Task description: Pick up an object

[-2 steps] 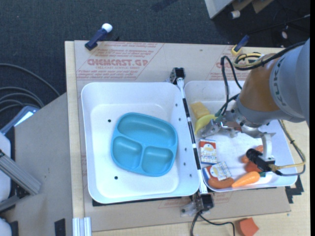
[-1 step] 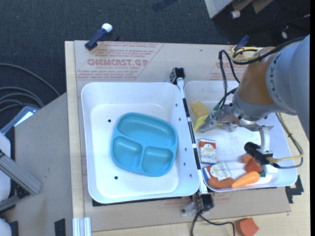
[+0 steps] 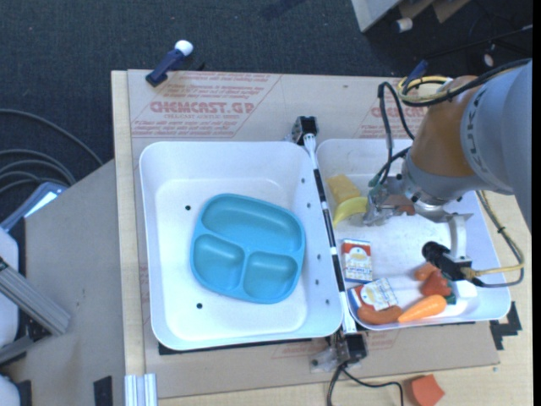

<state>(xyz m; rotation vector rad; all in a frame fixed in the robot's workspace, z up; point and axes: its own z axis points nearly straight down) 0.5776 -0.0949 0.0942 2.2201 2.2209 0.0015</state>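
Bins sit side by side on the table (image 3: 211,100). In the right bin (image 3: 486,235), the hand (image 3: 378,210) hangs just beside a yellow, curved banana (image 3: 345,197) near the divider; whether it is spread or pinched cannot be told. The left bin (image 3: 161,227) holds a blue divided plate (image 3: 247,248).

Bench (image 3: 211,100) – bearing two white bins (image 3: 161,227) side by side.
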